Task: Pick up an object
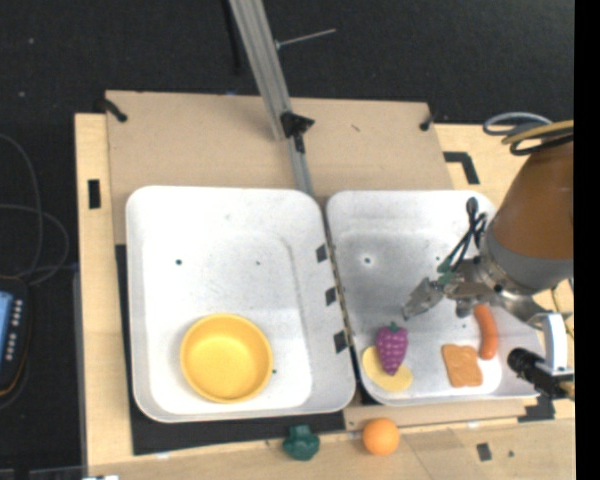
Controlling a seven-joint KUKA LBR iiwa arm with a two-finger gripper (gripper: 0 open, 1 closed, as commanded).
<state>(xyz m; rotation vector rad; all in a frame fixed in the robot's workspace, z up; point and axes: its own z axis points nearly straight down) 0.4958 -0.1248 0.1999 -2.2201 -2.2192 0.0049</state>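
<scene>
Grey two-finger gripper (420,301) hangs over the middle of the right shallow white plastic bin (380,230), fingers slightly parted with nothing between them; the purple toy grape bunch (391,346) lies just at its 7 o'clock, resting on a pale yellow flat piece (400,378) by the bin's near rim. At the gripper's 4 o'clock an orange sausage-shaped toy (487,332) and an orange toast-like slab (463,365) crowd the near right corner (far half of this bin is bare floor). The left white bin (220,228) carries a round yellow bowl (226,357) near its front edge; a small orange ball (380,436) and a dark green lump (301,443) sit on the bench outside.

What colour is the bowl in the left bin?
Yellow bowl, clear in the camera view.
</scene>
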